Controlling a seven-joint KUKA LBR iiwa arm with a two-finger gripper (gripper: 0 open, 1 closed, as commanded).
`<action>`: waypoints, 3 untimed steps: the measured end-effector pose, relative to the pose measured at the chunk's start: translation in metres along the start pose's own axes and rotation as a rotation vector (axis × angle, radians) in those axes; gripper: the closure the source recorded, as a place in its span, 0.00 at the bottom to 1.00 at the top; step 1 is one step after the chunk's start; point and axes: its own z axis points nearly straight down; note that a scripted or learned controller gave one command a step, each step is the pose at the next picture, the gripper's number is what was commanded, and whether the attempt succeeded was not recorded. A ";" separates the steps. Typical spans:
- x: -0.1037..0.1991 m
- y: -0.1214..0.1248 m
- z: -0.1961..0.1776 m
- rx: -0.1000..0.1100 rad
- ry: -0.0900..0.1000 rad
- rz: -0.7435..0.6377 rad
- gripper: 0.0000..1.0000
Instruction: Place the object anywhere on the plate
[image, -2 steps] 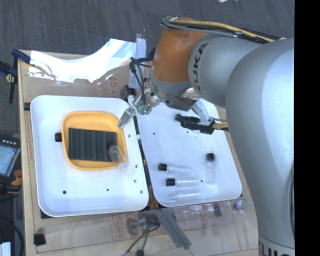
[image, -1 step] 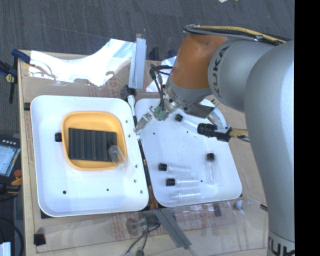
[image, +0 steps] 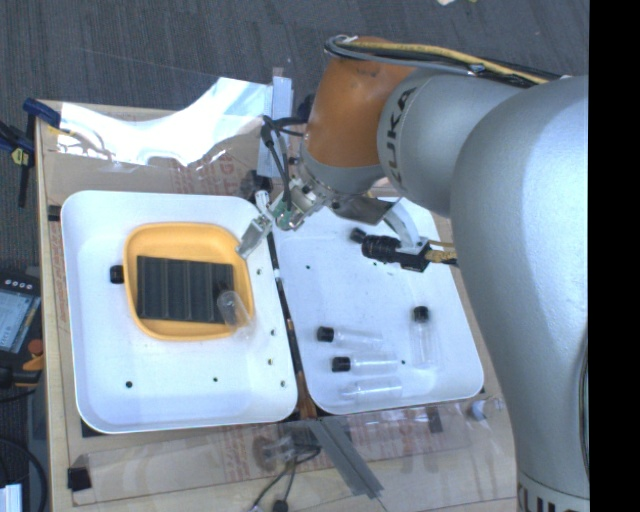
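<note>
A yellow plate (image: 152, 243) with a dark ribbed insert lies in the left bin (image: 90, 370). A small clear vial (image: 229, 304) rests on the plate's lower right part, against the insert's edge. My gripper (image: 255, 222) hangs above the divide between the bins, just off the plate's upper right corner. Its fingers stand apart with nothing between them, well above and to the right of the vial.
Several clear vials with black caps (image: 345, 336) lie in the lower part of the right bin (image: 455, 380). A small black piece (image: 117, 273) sits in the left bin beside the plate. Crumpled foil (image: 170, 130) lies behind the bins.
</note>
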 end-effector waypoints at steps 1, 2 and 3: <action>-0.019 -0.041 0.001 0.003 0.003 0.009 0.00; -0.005 0.000 -0.002 -0.002 -0.001 -0.268 0.00; -0.028 -0.046 0.000 0.001 0.002 -0.277 0.00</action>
